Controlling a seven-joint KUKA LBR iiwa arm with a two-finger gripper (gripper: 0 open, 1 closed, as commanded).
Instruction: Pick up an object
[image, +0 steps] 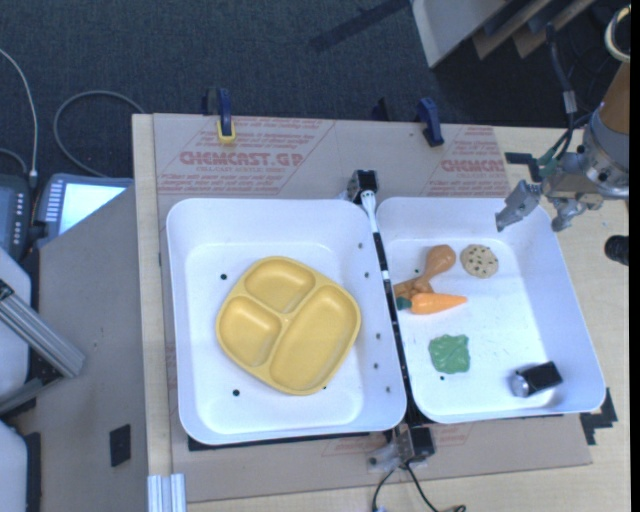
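Observation:
The right bin (570, 300) holds a chocolate-chip cookie (479, 261), a brown drumstick (433, 264), an orange carrot (434, 303), a green leafy piece (450, 353) and a small black and silver object (536, 379). My gripper (541, 208) hangs over the bin's far right corner, above and to the right of the cookie. Its two fingers stand spread apart with nothing between them.
The left bin (190, 300) holds a yellow divided plate (289, 324). A black divider bar (378, 260) runs between the two bins. Blue clamps (224, 108) grip the cardboard at the back edge. Cables and equipment sit off the bench at left.

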